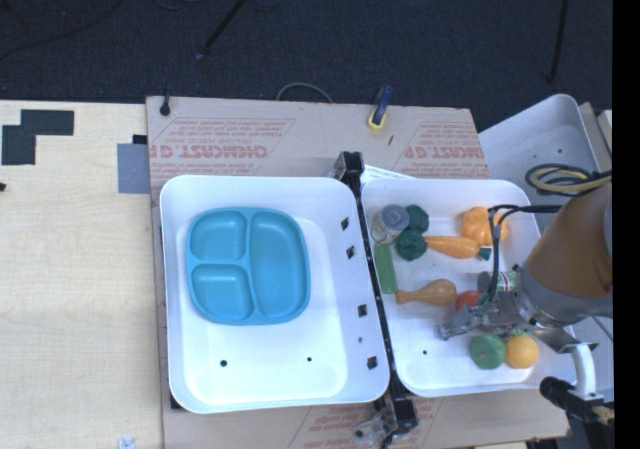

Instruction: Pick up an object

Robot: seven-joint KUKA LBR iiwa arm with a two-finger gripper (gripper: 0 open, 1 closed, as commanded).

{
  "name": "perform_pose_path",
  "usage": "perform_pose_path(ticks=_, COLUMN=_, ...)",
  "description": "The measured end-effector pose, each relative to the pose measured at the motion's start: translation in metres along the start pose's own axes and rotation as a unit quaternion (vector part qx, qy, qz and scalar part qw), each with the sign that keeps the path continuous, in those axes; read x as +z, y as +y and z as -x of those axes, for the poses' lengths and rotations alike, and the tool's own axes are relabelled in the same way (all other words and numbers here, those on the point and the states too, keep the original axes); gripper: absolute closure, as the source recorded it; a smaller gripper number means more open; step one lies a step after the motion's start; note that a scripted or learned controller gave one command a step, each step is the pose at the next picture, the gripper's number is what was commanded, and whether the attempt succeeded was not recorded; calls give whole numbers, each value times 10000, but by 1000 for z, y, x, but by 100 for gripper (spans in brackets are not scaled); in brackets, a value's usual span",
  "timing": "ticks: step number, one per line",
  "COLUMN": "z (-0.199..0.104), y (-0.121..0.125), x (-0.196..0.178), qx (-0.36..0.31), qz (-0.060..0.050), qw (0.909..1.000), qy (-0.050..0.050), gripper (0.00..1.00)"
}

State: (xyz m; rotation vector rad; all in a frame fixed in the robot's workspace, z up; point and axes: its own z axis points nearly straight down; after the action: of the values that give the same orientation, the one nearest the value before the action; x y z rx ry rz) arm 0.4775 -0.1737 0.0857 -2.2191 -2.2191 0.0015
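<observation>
The right white bin (420, 367) holds several toy foods. A tan gourd (428, 293) lies in its middle, with a small red piece (467, 299) just to its right. An orange carrot (452, 247) and an orange pepper (478, 224) lie further back. Dark green pieces (411, 245) and a grey can (391, 220) sit at the back left, and a green stick (385, 267) lies along the left wall. A green ball (487, 351) and a yellow lemon (521, 350) rest near the front right. My gripper (463, 323) is low in this bin, between the gourd and the green ball.
The left white bin (200, 357) holds a blue divided plate (248, 265). A black divider (368, 277) separates the two bins. The arm's orange band (572, 255) hangs over the right bin's right edge. Cables (555, 177) lie at the back right.
</observation>
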Motion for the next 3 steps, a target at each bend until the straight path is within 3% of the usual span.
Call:
perform_pose_path(ticks=1, z=2, y=0, x=-12, qx=31, qz=4, qw=10000, qy=2, gripper=100)
perform_pose_path(ticks=3, z=8, y=3, x=-96, qx=-1, qz=18, qw=10000, qy=-8, gripper=100)
